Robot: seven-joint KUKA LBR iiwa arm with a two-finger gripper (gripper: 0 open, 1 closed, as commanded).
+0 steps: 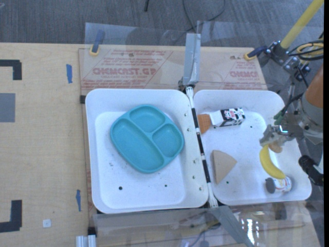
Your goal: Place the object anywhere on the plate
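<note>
A light blue divided plate (146,138) lies in the left bin (100,158), a little above its middle. In the right bin (241,138), a yellow banana (269,164) lies near the right wall. My gripper (276,136) hangs just above the banana's upper end, with the grey arm and its orange band entering from the right edge. Whether the gripper touches or grips the banana is not visible from this angle.
A black-and-white bottle with a brown cap (225,118) lies at the back of the right bin. A tan wedge (222,164) sits near the divider. A small jar with a grey lid (277,184) lies below the banana.
</note>
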